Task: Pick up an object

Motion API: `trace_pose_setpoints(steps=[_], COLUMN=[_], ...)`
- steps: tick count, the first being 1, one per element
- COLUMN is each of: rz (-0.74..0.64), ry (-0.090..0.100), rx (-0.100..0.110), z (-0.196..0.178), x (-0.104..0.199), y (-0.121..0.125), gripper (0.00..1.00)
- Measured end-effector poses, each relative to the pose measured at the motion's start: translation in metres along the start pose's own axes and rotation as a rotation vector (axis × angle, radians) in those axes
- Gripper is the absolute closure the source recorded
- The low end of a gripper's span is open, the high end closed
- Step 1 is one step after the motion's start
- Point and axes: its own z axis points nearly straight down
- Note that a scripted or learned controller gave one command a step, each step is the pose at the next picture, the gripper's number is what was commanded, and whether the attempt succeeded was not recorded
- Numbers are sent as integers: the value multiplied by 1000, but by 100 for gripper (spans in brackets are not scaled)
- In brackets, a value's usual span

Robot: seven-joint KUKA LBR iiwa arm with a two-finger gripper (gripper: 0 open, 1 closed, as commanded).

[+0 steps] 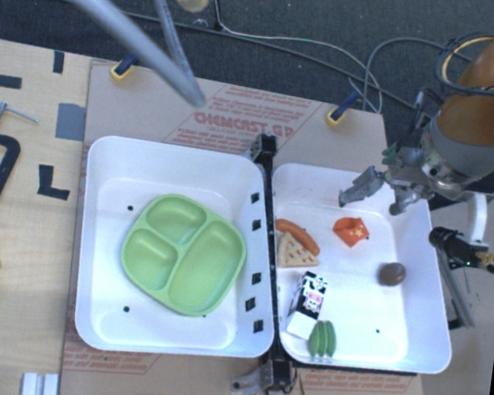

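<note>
A single fixed camera looks down at a slant from above the bench, far enough back to take in both shallow white plastic bins [94, 244] side by side, with the grey-and-orange arm [479, 106] entering at right.

Plate [184, 254] in left bin [98, 217]

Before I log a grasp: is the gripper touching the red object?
Apart. The camera view shows white bin floor between the gripper and the red object.
</note>
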Motion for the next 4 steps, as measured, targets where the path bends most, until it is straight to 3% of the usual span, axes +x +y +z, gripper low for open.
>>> trace_pose_setpoints(steps=[1, 3, 4], rz=[-4, -3, -2], ry=[-2, -3, -11], rx=[-13, -8, -23], z=[-8, 101, 147], x=[0, -1, -4], y=[2, 12, 15], gripper=[0, 0, 0])
